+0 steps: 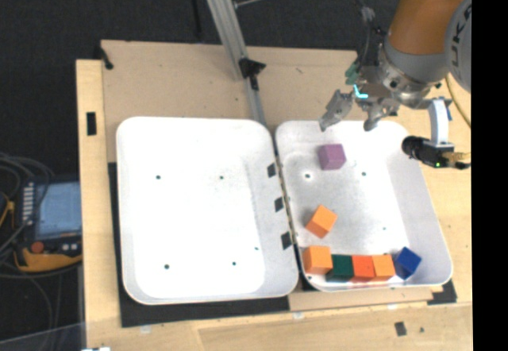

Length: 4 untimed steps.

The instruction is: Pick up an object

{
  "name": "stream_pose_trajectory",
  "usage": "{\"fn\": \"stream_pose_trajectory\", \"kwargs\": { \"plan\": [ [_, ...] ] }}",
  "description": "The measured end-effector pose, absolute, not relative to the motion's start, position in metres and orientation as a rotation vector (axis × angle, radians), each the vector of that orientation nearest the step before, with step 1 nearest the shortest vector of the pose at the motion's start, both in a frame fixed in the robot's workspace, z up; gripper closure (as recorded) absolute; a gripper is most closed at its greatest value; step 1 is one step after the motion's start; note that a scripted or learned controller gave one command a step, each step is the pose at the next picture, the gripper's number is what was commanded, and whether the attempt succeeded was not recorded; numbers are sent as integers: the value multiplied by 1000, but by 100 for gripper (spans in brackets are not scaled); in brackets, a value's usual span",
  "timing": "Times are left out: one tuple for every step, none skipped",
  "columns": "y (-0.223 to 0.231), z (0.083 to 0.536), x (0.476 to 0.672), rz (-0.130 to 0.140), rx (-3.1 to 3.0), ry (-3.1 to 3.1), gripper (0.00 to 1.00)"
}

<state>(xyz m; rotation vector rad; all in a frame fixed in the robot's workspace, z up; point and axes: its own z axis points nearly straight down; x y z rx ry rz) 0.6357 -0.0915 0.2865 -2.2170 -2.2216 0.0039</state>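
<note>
Camera view, contents listed from left to right.

1. Blue-screened box (57, 210) with cables, off the bench at the left edge.
2. Wooden bench (182, 75), pale board top.
3. Left bin (198, 206), white and shallow, a few dark specks on its floor.
4. Metal rail (226, 16), slanting down from the top to the gap between the bins.
5. Right bin (413, 183), white, touching the left bin along its inner side.
6. Orange cube (321, 221), tilted, lying alone near the bin's left wall at mid-depth.
7. Purple cube (332, 156), alone in the upper part of the right bin, apart from all the others.
8. Row along the near wall of the right bin: orange cube (318, 259), green cube (342, 267), orange-red cube (363, 267), light orange cube (383, 265), blue cube (407, 261), set side by side and touching.
9. Gripper (349, 121), at the far rim of the right bin, above and just beyond the purple cube. Fingers spread wide apart, nothing between them.
10. Arm (425, 16), grey with an orange band, entering from the upper right.
</note>
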Motion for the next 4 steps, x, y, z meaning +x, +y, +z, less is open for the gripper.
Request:
{"fn": "stream_pose_trajectory", "kwargs": {
  "plan": [
    [-91,289,636,-1,-2219,-2224,0],
    [-91,247,634,6,-2223,-2219,0],
    [-93,202,640,7,-2225,-2215,0],
    [-93,160,639,7,-2226,-2215,0]
  ]
}}
